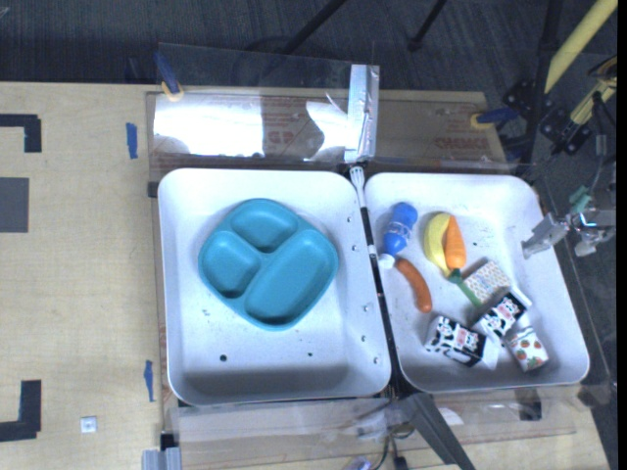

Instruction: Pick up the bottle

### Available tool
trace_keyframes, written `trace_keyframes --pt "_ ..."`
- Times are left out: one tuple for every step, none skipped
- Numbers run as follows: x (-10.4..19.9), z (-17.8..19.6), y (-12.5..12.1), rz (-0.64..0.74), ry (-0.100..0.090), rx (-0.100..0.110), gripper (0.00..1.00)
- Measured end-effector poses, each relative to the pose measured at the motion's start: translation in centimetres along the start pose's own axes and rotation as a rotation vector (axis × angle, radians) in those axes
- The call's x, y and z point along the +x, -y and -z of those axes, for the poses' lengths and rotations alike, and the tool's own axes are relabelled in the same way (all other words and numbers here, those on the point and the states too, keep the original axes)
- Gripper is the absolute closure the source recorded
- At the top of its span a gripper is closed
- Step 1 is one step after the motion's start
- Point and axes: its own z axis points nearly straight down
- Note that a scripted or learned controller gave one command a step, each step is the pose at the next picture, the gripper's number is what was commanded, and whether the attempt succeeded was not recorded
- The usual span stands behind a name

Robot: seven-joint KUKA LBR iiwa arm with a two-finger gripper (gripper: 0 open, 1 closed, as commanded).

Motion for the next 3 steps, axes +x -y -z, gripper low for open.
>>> trace_keyframes --pt "1.7 -11.0 2.7 0.6 0.003 -0.008 0.0" --pt "1.5 -10.0 2.4 0.602 0.009 -0.012 1.0" --pt "0.2 -12.0 3.1 1.037 0.043 -0.043 1.0"
